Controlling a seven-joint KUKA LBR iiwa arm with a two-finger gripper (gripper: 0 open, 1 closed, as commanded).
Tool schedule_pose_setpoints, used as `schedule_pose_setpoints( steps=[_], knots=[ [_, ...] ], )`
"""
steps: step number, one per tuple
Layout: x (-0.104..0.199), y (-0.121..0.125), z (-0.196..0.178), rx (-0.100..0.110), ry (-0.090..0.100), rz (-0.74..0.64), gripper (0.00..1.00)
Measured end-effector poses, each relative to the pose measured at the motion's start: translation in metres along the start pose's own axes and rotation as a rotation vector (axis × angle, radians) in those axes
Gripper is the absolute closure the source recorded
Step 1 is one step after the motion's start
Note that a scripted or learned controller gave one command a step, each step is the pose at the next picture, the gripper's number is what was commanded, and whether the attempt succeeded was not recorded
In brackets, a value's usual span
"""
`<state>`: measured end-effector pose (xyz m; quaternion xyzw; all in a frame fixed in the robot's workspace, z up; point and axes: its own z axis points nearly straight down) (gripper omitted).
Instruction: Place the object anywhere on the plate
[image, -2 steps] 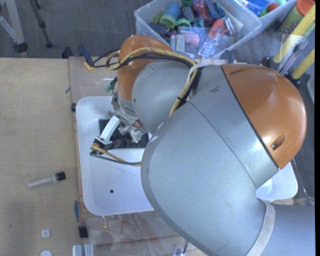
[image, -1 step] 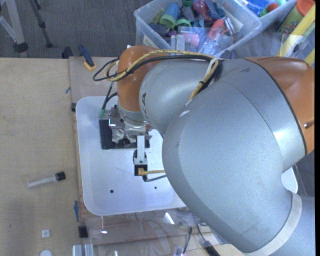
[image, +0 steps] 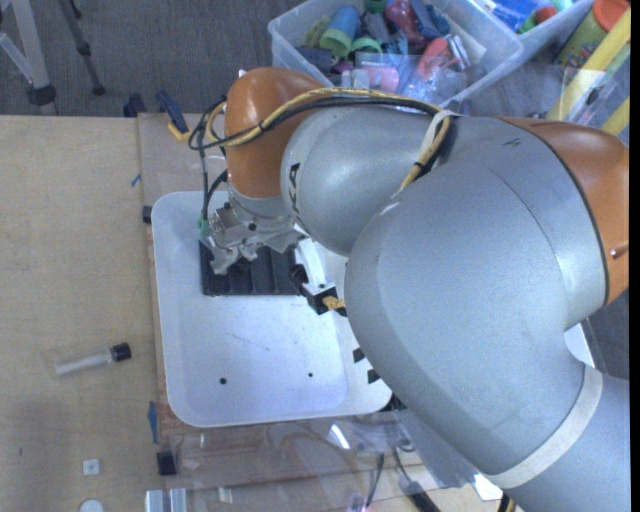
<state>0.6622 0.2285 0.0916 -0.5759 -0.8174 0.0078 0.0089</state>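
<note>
My gripper (image: 232, 250) hangs low over the far left corner of the white bin (image: 255, 385). Directly beneath it, a flat black ribbed thing (image: 262, 279) lies on the bin floor, partly hidden by the gripper. A small green bit (image: 203, 228) shows at the gripper's left side; whether it is held I cannot tell. The large grey arm covers everything to the right, including the second bin.
A small clear tube with a black cap (image: 92, 359) lies on the wooden bench left of the bin. A clear tub of coloured toys (image: 400, 40) stands behind the bench. Two tiny dark specks (image: 223, 380) dot the bin floor.
</note>
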Motion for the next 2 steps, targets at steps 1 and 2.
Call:
schedule_pose_setpoints(
  steps=[1, 2],
  knots=[
    [0.003, -0.101, 0.004, -0.026, -0.005, -0.246, 1.00],
    [-0.026, -0.022, -0.077, -0.024, -0.005, 0.101, 1.00]
  ],
)
